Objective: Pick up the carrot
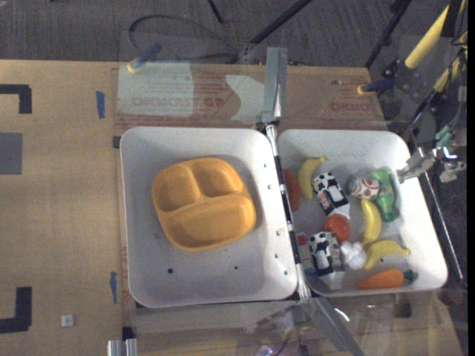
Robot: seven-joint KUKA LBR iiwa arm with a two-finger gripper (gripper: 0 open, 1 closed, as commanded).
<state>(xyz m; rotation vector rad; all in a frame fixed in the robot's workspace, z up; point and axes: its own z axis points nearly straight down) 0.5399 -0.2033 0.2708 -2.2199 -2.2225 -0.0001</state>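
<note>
1. The small orange plastic carrot point(383, 279) with its green top is seen lying at the right bin's point(427, 221) near edge, beside a yellow banana point(386, 251).
2. The state of the gripper point(415, 165) cannot be told.
3. A descent square across the carrot's middle is advised.

Divided plate point(203, 202) in the left bin point(141, 273); carrot point(382, 279) at the right bin's point(432, 258) front edge, bananas point(386, 252) just behind.

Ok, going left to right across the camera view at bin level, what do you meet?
Left shallow white bin → orange divided plastic plate → metal divider strip between the bins → right shallow white bin → orange toy carrot with green top, near that bin's front right corner.
</note>
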